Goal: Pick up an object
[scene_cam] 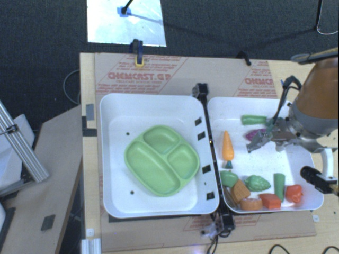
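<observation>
Along the near edge of the right bin (318, 202) lies a huddle of toy food: a red piece (293, 193), a green cylinder (279, 182), a red-orange block (270, 200), a leafy green piece (257, 182) and a tan-orange chunk (241, 190), probably gathered there because the bin floor slopes or earlier drops settled that way. Further in, a carrot (227, 146) lies alone near the bin's left wall, an easy candidate for picking. The gripper (259, 140) hangs low over the bin's middle, beside a purple item (257, 135); whether its claw is spread or pinching I cannot tell. A long green vegetable (254, 120) rests near the far edge. The left bin (114, 142) carries a green divided plate (161, 160), seemingly a drop target. Beyond, the cardboard (159, 70) under the bins reads "CHEMCAST GP" in red.
</observation>
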Motion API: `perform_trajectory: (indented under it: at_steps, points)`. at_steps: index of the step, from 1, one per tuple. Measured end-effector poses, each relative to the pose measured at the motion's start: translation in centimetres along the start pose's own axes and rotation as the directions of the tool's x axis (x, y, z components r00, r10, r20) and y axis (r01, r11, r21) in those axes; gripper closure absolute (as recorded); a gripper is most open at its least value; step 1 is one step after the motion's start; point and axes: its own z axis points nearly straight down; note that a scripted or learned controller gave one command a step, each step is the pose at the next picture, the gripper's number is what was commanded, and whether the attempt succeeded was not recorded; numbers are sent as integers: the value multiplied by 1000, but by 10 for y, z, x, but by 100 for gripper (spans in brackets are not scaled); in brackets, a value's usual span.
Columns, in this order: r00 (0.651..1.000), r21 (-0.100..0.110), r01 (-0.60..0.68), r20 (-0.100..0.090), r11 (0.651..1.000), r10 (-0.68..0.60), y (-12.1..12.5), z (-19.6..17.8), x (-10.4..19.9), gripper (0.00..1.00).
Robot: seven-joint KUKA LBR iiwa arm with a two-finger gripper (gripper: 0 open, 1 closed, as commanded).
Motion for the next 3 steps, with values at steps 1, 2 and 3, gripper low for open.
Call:
perform_trajectory:
  at_steps: [1,2,3]
  points:
    - [1000,-8,1,1,1000,-1,2,-4,0,0]
    - [1000,-4,0,0,1000,1,7,40,3,0]
    - [1000,-3,-1,0,1000,1,6,100,10,0]
